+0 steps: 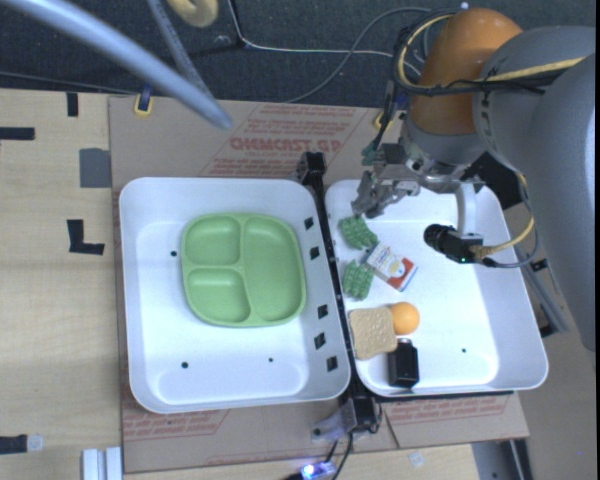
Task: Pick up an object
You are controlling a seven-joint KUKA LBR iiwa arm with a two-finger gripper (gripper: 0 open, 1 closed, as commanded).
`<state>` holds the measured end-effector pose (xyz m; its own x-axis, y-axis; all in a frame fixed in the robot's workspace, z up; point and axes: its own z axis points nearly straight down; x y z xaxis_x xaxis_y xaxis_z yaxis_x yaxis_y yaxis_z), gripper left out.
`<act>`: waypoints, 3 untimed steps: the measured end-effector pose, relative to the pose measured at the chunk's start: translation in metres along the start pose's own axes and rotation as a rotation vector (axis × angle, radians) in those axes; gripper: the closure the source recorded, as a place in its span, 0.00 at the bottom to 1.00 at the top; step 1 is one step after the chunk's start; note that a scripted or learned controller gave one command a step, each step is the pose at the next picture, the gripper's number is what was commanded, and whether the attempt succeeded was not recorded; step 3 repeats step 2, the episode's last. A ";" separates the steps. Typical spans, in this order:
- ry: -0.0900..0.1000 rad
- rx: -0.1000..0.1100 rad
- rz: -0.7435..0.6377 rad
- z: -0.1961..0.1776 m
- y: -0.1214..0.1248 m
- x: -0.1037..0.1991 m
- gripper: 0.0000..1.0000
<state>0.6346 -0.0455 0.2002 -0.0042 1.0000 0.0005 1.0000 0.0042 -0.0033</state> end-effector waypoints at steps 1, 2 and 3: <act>0.001 -0.002 -0.003 -0.013 -0.008 0.060 1.00; 0.001 -0.001 -0.003 -0.025 -0.029 0.113 1.00; 0.001 -0.001 -0.003 -0.025 -0.029 0.113 1.00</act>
